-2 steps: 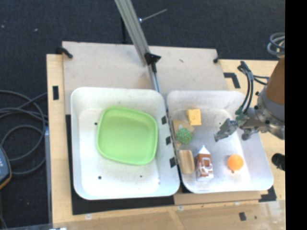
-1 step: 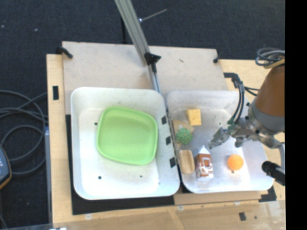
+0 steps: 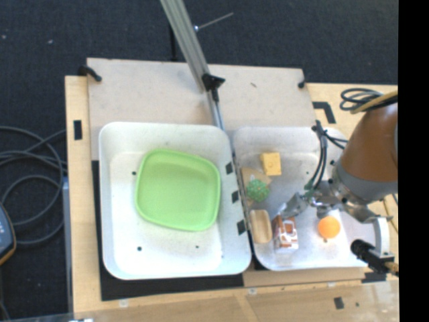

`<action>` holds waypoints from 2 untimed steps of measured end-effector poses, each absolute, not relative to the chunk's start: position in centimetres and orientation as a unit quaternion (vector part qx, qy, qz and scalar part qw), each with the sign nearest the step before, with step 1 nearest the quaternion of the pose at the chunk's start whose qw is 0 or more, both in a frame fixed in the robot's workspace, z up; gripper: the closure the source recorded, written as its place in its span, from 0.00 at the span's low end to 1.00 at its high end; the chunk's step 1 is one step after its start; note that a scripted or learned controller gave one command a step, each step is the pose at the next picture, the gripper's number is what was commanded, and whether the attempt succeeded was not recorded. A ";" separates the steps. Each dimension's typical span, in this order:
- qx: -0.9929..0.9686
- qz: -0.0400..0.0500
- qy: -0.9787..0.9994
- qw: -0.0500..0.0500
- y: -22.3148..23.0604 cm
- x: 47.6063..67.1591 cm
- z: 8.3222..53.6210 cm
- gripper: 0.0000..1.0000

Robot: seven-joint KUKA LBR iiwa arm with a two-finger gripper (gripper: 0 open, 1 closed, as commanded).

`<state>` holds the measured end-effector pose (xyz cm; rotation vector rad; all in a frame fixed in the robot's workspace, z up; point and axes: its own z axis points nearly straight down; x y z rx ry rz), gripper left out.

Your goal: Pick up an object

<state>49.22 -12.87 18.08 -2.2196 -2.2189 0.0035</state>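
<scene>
Approach step: gripper [image 3: 295,205] over right bin [image 3: 295,137], jaw state unclear, next descend onto red-white carton [image 3: 286,234].

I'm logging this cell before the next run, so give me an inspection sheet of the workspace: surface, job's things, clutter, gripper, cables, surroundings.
Surface: wooden bench bearing a left bin and a right bin, side by side.
Job's things: in the right bin, a yellow block, green ball, tan block, red-and-white carton and orange ball.
Clutter: a green plate lies in the left bin.
Gripper: gripper low over the right bin, just above the carton; nothing seen between its fingers.
Cables: black cables on the floor at left; a yellow-black coil on the bench at right.
Surroundings: dark carpet; a metal pole slants in from the top.
</scene>
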 end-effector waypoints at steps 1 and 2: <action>-0.707 0.001 -0.707 0.001 -13.8 49.7 12.8 0.00; -0.708 -0.001 -0.706 -0.001 -13.8 49.8 14.0 1.00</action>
